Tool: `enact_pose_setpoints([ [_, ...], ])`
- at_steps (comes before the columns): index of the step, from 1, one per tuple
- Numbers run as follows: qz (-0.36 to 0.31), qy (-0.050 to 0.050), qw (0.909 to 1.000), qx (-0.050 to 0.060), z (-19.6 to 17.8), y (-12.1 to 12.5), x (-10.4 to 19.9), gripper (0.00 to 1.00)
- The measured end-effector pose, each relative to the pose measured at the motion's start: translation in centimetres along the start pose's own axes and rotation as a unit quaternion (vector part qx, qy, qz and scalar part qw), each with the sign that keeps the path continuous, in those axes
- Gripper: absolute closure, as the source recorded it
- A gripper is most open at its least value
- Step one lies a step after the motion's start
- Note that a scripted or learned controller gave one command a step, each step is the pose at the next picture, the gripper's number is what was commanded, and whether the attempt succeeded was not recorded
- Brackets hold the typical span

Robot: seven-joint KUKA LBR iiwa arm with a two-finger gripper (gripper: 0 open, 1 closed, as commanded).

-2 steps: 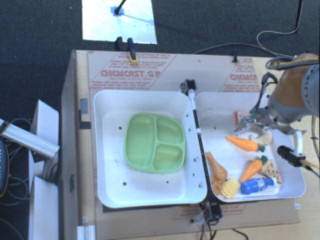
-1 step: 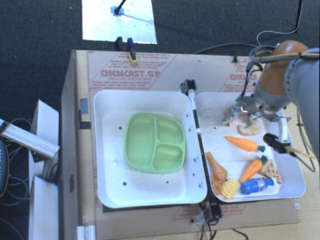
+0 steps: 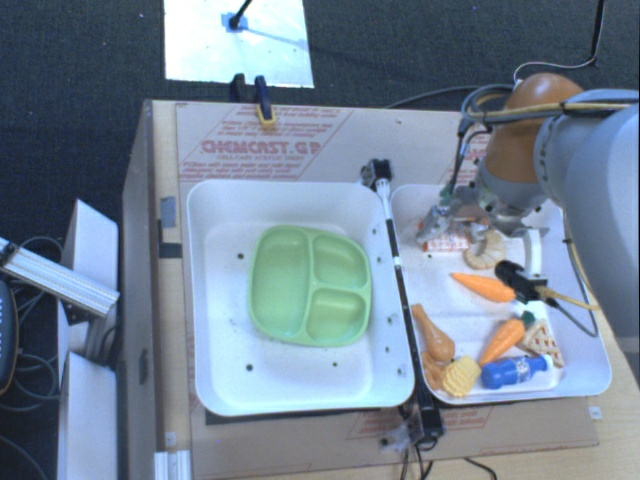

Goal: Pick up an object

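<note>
I see the gripper [image 3: 452, 223] low in the right bin [image 3: 590, 368], at its 11 o'clock corner, over a red-and-white item [image 3: 440, 240]. I can't tell its finger state; the wrist and cables hide it. That item is blurred and partly covered, so its axis is unreadable. One carrot [image 3: 483, 286] lies with its long axis 10-to-4, another [image 3: 502, 340] points to 7. A blue bottle [image 3: 515, 370] lies roughly 9-to-3. The green divided plate [image 3: 308, 286] sits in the left bin [image 3: 225, 368].
</note>
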State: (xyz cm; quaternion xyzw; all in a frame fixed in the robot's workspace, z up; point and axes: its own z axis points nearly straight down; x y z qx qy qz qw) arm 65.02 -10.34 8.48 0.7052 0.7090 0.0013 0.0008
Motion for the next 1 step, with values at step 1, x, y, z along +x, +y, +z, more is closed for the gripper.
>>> enact_pose_setpoints([
  [1,-0.001,0.0,1.0,-0.001,-1.09,0.07,-0.07,1.0],
])
